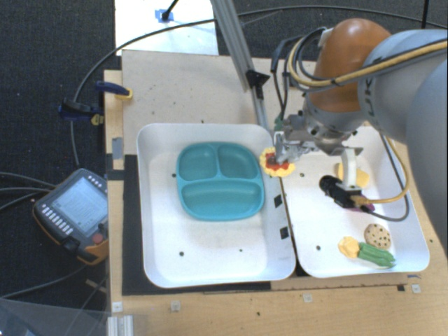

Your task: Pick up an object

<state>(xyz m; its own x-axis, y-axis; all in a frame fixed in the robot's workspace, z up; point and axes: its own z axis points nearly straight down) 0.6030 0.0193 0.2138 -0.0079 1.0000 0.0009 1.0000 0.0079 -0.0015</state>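
Robot gripper (282, 154) low over a small yellow and red toy (271, 162) where 2 white bins meet.

The toy lies at the near-left edge of the right bin (315, 222), against the rim it shares with the left bin (161, 243), and the gripper tip sits right on top of it. Whether the gripper is wide, narrow or clamped on the toy cannot be told from this slanted overhead view. Judged as the grasp step: the toy looks flat and rests on a sloping wall, so the grip should centre on it and close firmly before a straight, slow lift, or it may slide off down the rim. A teal divided plate (219, 180) lies in the left bin. A cookie (378, 236) and a yellow and green toy (365, 250) lie well apart in the right bin's near corner.
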